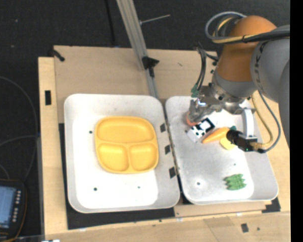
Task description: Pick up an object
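I have one fixed camera, mounted above the bench [111, 74] and looking down at a slant. It sits far enough back to take in the left bin [81, 150], the right bin [257, 185] and dark floor beyond.

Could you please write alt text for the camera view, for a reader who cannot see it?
A grey and orange robot arm reaches from the right, its gripper low over the right bin beside an orange and yellow toy. A small green object lies near that bin's front. The left bin holds a yellow divided plate.
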Robot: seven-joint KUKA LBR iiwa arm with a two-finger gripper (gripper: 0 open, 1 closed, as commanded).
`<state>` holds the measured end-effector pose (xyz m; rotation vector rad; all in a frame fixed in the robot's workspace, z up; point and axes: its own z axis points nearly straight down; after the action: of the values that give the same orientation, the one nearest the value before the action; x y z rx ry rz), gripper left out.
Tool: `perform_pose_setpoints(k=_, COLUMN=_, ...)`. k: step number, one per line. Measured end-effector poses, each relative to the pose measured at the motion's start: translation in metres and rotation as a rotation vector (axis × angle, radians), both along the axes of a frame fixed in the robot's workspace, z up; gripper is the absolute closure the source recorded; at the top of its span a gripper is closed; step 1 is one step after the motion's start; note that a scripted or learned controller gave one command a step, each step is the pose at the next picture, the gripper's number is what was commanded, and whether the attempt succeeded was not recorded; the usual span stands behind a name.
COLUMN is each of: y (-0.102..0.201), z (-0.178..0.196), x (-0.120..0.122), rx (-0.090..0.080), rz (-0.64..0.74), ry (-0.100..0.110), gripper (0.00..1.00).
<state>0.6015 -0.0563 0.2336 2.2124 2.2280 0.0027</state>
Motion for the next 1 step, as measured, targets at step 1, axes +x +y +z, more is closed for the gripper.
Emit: perform_pose_setpoints(k=1, y=0.0477, z=0.0119, x=0.0248, rx=0.001, rz=0.0, ry=-0.001, gripper=1.0)
